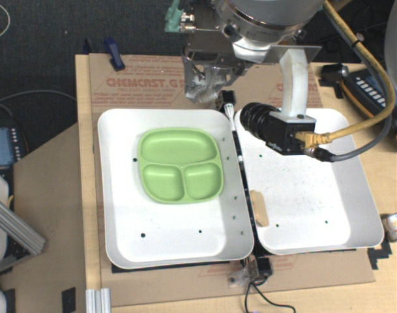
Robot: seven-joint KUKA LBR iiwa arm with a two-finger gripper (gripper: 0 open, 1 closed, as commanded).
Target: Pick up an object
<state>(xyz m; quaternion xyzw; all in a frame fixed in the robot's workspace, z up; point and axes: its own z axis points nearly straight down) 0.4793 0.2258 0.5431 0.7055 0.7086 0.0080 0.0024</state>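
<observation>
Plate [180,165], green and three-sectioned, lies flat in the left bin [120,233], below and left of our gripper [208,87], which hovers past the bins' far edge; we cannot tell its grip state.

A pale green divided plate [180,165] lies in the white left bin [120,233]; the right bin [328,220] is white with dark specks.

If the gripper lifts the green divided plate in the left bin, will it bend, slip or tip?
The green divided plate looks like moulded plastic, so probably stiff and light. Its surface looks smooth and its rim low, so a pinch may slip. It is wide and lies flat, so held by one edge it would likely tilt.
</observation>
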